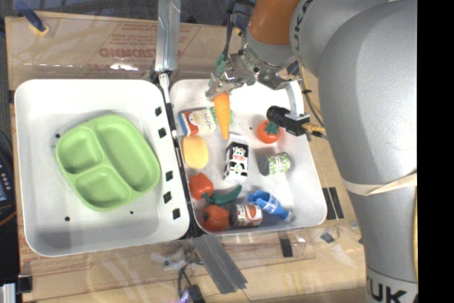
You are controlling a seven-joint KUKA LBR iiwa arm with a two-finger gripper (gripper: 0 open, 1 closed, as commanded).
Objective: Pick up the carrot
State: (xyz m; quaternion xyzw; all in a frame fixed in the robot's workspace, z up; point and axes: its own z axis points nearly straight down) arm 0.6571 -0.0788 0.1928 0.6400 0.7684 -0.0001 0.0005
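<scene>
The grey arm [369,81] looms nearest the lens, reaching in from the right; its pincer [225,81] hangs over the right bin [312,181], clamped on the top end of the carrot [223,115], which dangles upright above the clutter; it looks light, stiff and smooth, best gripped across the thick end.
</scene>
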